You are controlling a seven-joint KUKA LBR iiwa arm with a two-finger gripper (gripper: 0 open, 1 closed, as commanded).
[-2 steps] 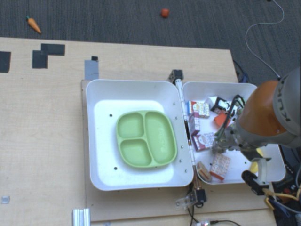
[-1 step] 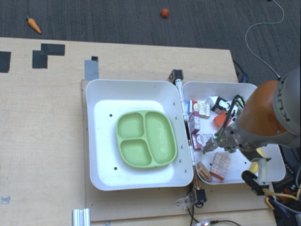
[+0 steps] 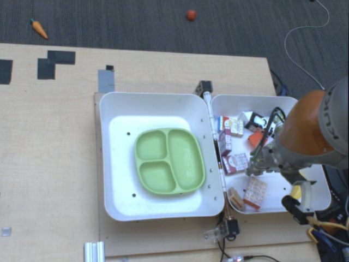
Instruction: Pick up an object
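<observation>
Arm [image 3: 311, 130] is in from the right, wrist down over the right bin [image 3: 289, 100], orange band above it. Gripper [image 3: 255, 167] sits low in the middle of that bin, right over the clutter. Can't tell whether the fingers are wide, narrow or on anything: the wrist body blocks them from up here.

Right bin contents: small printed cartons [image 3: 232, 125] near its back-left corner, a red piece [image 3: 255, 139] just beside the arm, a dark red packet [image 3: 235, 162] along the left wall just beside the gripper, a red-and-white patterned packet [image 3: 254, 192] toward the front edge, and a tan round thing [image 3: 235, 201] in the front-left corner. Something yellow [image 3: 297, 191] pokes out by the front-right wall.

Left bin [image 3: 109, 162] carries a green three-compartment plate [image 3: 169, 161], lying flat, about centre.

Off the bench, on the grey carpet: a toy carrot [image 3: 38, 28] far left and a small red ball [image 3: 191, 15].
</observation>
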